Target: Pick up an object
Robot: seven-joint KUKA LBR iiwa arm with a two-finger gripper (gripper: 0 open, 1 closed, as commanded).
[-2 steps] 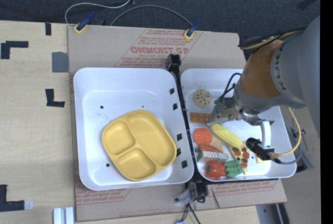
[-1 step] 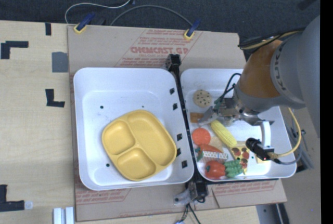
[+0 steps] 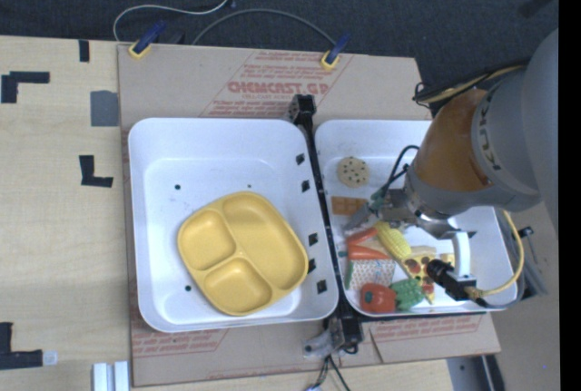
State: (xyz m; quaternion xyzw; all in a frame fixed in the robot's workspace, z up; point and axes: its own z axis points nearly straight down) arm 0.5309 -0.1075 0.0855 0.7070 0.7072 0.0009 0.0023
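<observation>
My claw (image 3: 379, 215) hung low in the right bin (image 3: 413, 140), over the toy food; whether it was open or closed, I could not tell. I judged this the descent before the grab, with nothing yet gripped. Well off to its left lay the yellow divided plate (image 3: 241, 250) in the left bin (image 3: 154, 144). Just below-right of the claw sat the corn cob (image 3: 393, 240), touching the carrot (image 3: 365, 246); the cookie (image 3: 351, 169) lay above, alone. Next I needed a straight drop onto the corn, keeping off the dividing wall close on the left.
</observation>
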